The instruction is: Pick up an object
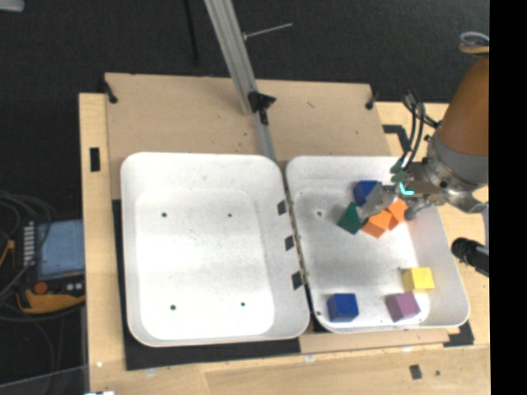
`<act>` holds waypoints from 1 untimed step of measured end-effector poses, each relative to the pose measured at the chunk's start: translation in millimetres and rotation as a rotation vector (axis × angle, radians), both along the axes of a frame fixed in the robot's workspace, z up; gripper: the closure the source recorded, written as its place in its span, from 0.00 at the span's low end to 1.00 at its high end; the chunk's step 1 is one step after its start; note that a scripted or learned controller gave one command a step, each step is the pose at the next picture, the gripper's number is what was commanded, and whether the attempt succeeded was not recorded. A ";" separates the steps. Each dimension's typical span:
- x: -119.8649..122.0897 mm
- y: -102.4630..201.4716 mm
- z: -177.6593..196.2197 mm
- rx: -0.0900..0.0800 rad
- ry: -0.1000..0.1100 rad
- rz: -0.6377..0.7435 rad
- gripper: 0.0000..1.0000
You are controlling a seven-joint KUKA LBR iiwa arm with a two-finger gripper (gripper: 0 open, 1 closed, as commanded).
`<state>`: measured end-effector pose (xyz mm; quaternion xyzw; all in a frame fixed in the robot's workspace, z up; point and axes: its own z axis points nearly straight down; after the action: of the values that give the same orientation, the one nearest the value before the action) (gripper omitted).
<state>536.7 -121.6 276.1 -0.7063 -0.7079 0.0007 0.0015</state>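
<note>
Gripper [394,197] sits low in the right bin [325,253]; its grip cannot be told; orange block [384,219] touches at 7 o'clock; green block [352,219] beside it.

Single fixed camera, mounted high above the tabletop [206,122], looking down at a slant. Far enough back to take in both white bins: left bin [148,179] toward 9 o'clock, right bin [436,245] toward 3 o'clock. Tabletop's far edge toward 12 o'clock, near edge at 6. Arm [469,113] entering from 3 o'clock, cropped there.
</note>
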 end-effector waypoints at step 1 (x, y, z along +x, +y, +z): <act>0.7 -0.3 2.0 -0.001 -0.005 -0.001 0.00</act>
<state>537.4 -121.8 278.1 -0.7069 -0.7073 -0.0007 -0.0006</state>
